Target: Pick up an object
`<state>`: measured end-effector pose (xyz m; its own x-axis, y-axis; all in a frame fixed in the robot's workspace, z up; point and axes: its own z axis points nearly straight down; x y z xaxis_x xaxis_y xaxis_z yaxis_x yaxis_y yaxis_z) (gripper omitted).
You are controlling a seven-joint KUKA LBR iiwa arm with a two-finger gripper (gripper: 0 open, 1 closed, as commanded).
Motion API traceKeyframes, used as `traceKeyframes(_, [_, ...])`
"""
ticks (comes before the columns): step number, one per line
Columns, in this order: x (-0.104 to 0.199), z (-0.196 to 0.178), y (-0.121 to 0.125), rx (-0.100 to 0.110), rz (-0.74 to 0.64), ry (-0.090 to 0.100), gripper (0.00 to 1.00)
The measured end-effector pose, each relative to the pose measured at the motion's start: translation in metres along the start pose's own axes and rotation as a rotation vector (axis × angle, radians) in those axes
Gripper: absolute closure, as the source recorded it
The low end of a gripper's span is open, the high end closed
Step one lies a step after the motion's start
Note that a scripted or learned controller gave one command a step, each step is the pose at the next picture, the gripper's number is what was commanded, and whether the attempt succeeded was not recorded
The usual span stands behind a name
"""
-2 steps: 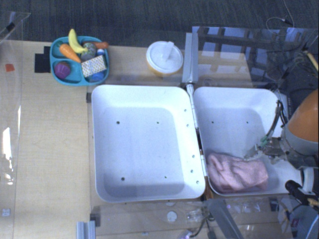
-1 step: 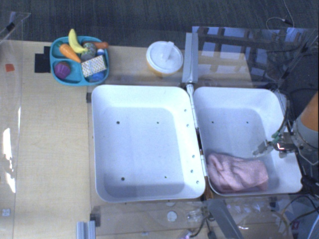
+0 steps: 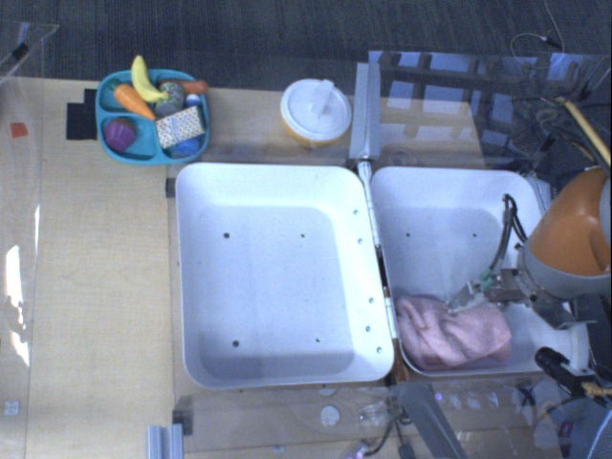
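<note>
Camera view: gripper (image 3: 469, 296) at pink cloth (image 3: 451, 333) in rt bin (image 3: 430, 208), grip state unclear; lft bin (image 3: 268, 199) beside.

The two bins (image 3: 271, 275) are white, with small dark dots on the floor. The cloth (image 3: 451, 332) in the right bin is pale pink. The arm (image 3: 574, 237) is grey with an orange band. The tray (image 3: 153, 118) is light blue; on it, the banana (image 3: 143, 80) is yellow, the carrot (image 3: 132, 99) is orange, and one piece (image 3: 120, 134) is purple. The round container (image 3: 316, 111) is white over yellow. The bench (image 3: 86, 285) is light wood colour.
</note>
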<state>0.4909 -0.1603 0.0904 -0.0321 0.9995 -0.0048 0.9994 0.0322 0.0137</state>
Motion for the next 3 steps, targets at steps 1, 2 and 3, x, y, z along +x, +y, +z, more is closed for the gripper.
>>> traceKeyframes(1, [-0.046, -0.012, 0.031, 0.010, 0.257, 0.003, 0.00])
traceKeyframes(2, [-0.035, -0.095, -0.003, 0.010, 0.003, 0.003, 0.00])
traceKeyframes(3, [0.009, -0.001, 0.001, -0.002, -0.149, 0.000, 0.00])
